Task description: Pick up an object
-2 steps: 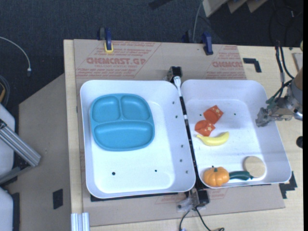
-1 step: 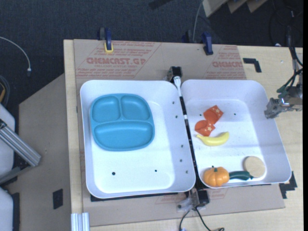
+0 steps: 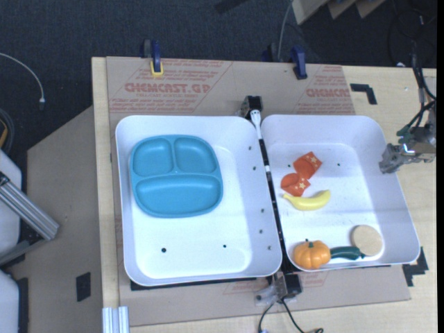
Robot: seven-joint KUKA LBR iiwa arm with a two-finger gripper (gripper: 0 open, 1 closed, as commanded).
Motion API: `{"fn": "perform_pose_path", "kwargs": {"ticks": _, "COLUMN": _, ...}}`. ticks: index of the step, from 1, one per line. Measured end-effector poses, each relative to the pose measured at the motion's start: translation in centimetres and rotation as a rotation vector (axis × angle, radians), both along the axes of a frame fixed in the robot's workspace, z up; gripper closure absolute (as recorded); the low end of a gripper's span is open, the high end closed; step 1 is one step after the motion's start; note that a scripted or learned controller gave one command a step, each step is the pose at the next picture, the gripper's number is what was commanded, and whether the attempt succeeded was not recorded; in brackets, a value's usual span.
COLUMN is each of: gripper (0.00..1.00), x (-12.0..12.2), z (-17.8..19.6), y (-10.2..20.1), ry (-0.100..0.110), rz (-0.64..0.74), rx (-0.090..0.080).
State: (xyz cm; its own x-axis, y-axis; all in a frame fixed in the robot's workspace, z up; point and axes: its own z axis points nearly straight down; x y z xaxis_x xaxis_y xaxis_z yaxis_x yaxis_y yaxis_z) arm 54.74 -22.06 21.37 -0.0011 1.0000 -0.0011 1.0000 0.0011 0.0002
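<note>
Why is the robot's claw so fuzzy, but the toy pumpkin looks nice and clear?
In the camera view, the gripper sits at the frame's right edge, small and smeared, so its fingers can't be made out; the orange pumpkin lies sharp under even light with soft shadows, and the white bin shows faint glare.

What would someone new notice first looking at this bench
The big blue divided plate in the left bin stands out most. Next come the bright things in the right bin: an orange pumpkin at its near edge, a yellow banana mid-bin, and red packets just above it. The gripper sits at that bin's right rim.
</note>
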Motion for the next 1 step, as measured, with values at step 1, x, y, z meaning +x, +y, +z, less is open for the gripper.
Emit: {"fn": "perform_pose_path", "kwargs": {"ticks": 1, "gripper": 1.0, "x": 1.18, "z": -0.87, "y": 5.6, "ry": 0.001, "rz": 0.005, "rx": 0.004}}
